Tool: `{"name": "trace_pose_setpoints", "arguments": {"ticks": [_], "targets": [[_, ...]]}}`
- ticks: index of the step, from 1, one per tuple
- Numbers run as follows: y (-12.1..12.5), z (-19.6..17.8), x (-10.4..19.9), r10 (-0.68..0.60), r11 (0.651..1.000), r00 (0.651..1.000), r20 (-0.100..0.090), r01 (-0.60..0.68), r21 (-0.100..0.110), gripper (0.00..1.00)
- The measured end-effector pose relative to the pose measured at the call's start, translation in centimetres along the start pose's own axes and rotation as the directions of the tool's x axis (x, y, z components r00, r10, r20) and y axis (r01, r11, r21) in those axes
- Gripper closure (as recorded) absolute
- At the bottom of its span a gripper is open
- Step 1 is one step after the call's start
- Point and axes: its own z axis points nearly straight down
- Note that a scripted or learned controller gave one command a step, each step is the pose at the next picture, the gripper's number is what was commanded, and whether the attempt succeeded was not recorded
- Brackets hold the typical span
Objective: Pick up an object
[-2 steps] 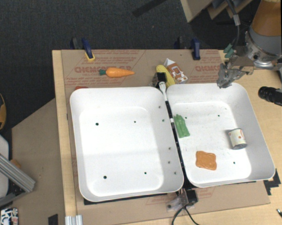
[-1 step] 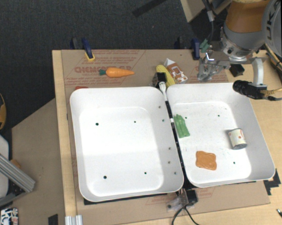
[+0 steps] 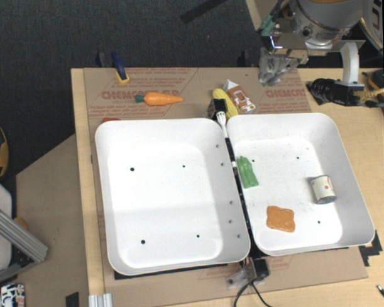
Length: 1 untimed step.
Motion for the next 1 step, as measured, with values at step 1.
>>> {"name": "trace_pose_setpoints", "arguments": {"ticks": [1], "targets": [[-0.44, 0.62, -11.23, 0.017, 1.0, 1.0, 0.006, -0.017, 0.008, 1.0]]}}
